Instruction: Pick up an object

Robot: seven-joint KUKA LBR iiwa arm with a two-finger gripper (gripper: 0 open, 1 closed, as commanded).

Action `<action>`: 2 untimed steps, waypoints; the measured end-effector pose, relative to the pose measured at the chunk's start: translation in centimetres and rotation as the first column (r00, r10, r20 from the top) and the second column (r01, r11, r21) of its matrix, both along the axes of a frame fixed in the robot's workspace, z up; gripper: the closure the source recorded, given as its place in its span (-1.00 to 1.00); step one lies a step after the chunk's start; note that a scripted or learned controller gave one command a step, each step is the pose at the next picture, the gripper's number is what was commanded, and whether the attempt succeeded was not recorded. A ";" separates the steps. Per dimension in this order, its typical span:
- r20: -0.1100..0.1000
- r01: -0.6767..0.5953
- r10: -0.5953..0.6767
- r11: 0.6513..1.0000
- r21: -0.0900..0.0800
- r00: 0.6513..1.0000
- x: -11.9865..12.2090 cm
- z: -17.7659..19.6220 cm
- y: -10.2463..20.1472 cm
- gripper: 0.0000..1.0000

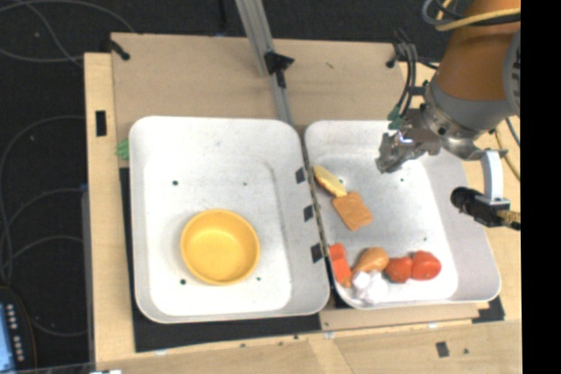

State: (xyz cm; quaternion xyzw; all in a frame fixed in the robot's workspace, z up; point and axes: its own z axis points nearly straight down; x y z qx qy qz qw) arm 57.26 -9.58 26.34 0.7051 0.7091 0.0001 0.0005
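Gripper (392, 155) above the rear part of the right bin (456, 223), apparently holding nothing; open or closed not possible to tell.

Camera view: from the gripper, nearest candidates down and to the left: a yellow banana-like piece (330, 181), and touching its lower end a tan square piece (351, 211), both near the bin's left wall. Long axis of the yellow piece slanted, from upper left to lower right. Further toward the front edge, well apart from the gripper, a cluster: orange block (338, 263), white lump (368, 286), orange-tan rounded piece (372, 258), red tomato-like piece (415, 267). In the left bin (210, 153), just one yellow bowl (220, 246), upright, near the front. Probably the yellow piece as easiest target, as nearest.
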 end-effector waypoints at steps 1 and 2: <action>0.000 0.002 -0.002 1.000 0.001 1.000 -1.5 0.4 5.2 1.00; -0.001 -0.002 0.002 1.000 0.002 1.000 -1.6 0.4 10.7 1.00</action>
